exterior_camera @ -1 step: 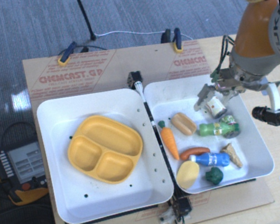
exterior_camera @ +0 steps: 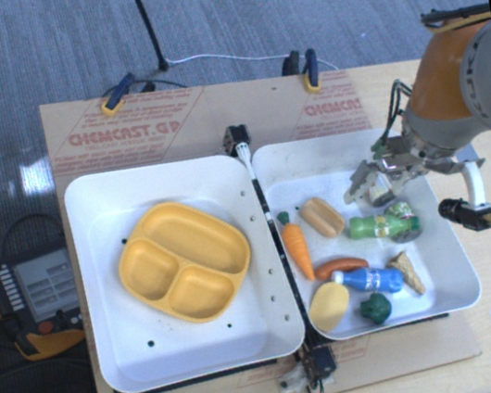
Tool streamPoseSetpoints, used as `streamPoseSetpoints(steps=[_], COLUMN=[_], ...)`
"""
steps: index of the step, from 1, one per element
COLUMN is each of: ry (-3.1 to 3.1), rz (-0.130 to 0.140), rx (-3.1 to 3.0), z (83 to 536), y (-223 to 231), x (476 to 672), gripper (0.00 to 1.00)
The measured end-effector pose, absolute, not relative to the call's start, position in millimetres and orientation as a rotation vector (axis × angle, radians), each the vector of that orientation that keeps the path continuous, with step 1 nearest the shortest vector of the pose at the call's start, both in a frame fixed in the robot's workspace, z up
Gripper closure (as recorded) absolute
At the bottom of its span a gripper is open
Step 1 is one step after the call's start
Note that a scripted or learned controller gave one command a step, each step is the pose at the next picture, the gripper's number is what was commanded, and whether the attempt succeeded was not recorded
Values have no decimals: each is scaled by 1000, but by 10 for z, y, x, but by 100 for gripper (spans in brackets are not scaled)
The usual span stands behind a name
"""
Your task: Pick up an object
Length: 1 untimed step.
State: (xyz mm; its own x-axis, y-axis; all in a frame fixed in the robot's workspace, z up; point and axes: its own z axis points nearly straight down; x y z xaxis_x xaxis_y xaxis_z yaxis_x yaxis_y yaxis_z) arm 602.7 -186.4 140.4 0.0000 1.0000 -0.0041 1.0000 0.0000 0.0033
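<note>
Gripper (exterior_camera: 371,188) above green bottle (exterior_camera: 382,225) — bun (exterior_camera: 322,217) beside.

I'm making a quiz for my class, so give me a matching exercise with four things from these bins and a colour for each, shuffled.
Things:
1. divided plate
2. carrot
3. bottle
4. tube

Colours:
A. blue
B. green
C. yellow
D. orange

Pairs: 1-C, 2-D, 3-B, 4-A
</note>
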Motion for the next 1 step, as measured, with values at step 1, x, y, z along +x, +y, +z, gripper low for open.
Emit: streamPoseSetpoints(steps=[1], ry=[2226], rz=[8], rx=[2217], z=[971], y=[-2125], x=[6153], gripper=[0])
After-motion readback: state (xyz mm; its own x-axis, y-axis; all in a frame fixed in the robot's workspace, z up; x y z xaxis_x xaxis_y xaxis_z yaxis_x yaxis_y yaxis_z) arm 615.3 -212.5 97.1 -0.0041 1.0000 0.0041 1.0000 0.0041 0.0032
